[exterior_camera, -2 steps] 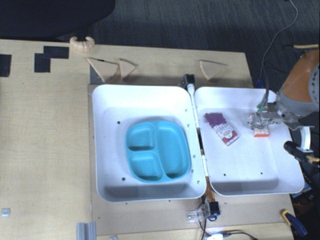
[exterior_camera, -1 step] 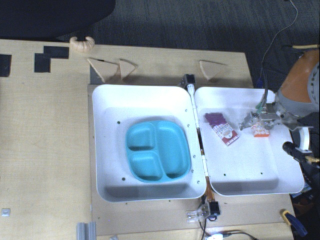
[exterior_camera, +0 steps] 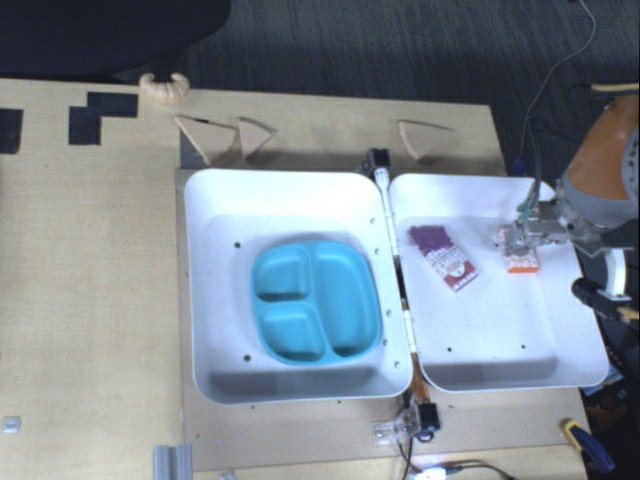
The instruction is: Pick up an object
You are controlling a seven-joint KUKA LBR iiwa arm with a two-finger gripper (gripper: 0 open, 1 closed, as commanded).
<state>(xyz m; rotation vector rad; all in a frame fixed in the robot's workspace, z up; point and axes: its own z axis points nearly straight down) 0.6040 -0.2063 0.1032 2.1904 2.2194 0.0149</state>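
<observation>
Your gripper [exterior_camera: 520,240] sits over a small orange-white item [exterior_camera: 521,261]; finger state I cannot tell; it may slip away toward three o'clock.

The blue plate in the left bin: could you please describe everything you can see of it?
The blue plate is a turquoise, rounded-square divided dish that looks like smooth moulded plastic. Raised ridges split it into three compartments: two smaller ones on the camera view's left, one above the other, and a larger one along the right. It lies flat and right side up on the floor of the left bin, near the middle, turned slightly askew to the bin's walls. Apart from the bin floor, nothing touches it.
</observation>
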